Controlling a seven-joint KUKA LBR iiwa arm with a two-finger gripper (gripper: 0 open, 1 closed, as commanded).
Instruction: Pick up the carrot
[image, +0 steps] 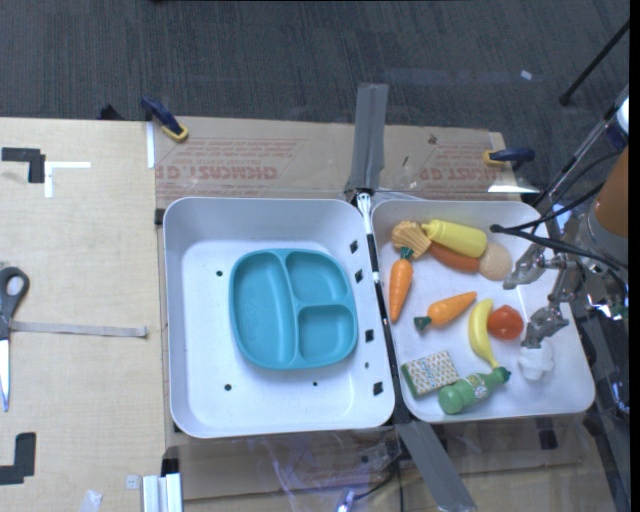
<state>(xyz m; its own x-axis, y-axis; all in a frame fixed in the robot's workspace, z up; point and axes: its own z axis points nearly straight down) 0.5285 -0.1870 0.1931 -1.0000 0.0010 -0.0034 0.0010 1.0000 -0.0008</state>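
Hovering open, fingers (535, 297) sit right of two carrots (400, 285).

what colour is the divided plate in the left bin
Teal blue plate, seen in the camera view.

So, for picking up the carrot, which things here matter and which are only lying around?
For the job:
- carrot by the right bin's left wall
- second carrot mid-bin
- gripper over the right bin's right side

Lying about:
- teal plate in the left bin
- banana
- tomato
- green bottle
- scissors
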